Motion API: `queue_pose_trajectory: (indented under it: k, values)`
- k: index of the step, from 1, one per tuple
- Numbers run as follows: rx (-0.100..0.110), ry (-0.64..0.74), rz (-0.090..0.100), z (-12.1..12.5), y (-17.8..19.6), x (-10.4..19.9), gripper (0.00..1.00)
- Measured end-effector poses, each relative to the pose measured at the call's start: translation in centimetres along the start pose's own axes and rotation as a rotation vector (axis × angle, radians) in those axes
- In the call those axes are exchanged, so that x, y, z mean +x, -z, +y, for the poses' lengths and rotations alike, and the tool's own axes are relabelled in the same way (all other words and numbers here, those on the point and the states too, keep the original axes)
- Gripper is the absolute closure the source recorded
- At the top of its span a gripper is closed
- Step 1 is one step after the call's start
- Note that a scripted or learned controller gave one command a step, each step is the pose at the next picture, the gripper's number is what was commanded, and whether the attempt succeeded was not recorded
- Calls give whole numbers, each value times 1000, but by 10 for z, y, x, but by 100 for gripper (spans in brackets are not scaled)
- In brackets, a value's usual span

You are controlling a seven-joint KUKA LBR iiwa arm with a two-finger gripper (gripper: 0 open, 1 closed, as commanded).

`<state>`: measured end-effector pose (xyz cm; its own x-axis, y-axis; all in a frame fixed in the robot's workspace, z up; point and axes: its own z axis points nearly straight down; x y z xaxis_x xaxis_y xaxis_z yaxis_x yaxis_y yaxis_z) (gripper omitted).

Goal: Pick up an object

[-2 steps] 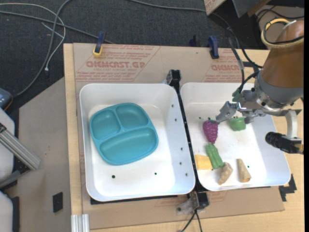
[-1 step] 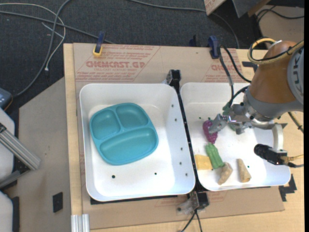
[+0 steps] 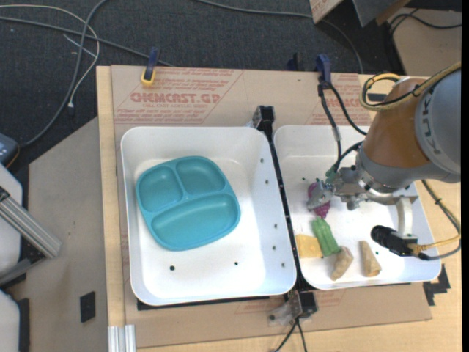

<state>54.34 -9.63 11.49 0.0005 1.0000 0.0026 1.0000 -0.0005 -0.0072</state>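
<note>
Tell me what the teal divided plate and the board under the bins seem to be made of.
Teal plate: likely molded plastic, smooth and slightly matte, with uniform color and rounded compartments. Board: looks like corrugated cardboard, dull brown with red printed lettering.

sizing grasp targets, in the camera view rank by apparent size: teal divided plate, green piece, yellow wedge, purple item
1. teal divided plate
2. green piece
3. yellow wedge and purple item: look alike, and the purple one is partly hidden by the gripper.

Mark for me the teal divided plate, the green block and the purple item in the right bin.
teal divided plate (image 3: 189, 202), camera view, middle ridge.
green block (image 3: 324, 236), camera view, its top face.
purple item (image 3: 319, 194), camera view, its upper part beside the arm's wrist.
</note>
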Motion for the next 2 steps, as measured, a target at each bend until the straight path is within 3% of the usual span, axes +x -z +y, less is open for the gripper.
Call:
queue_pose_trajectory:
  k: [1, 2]
  values:
    - [-2, 0, 0, 0, -32, 1, 0]
    - [-7, -1, 0, 1, -19, 1, 100]
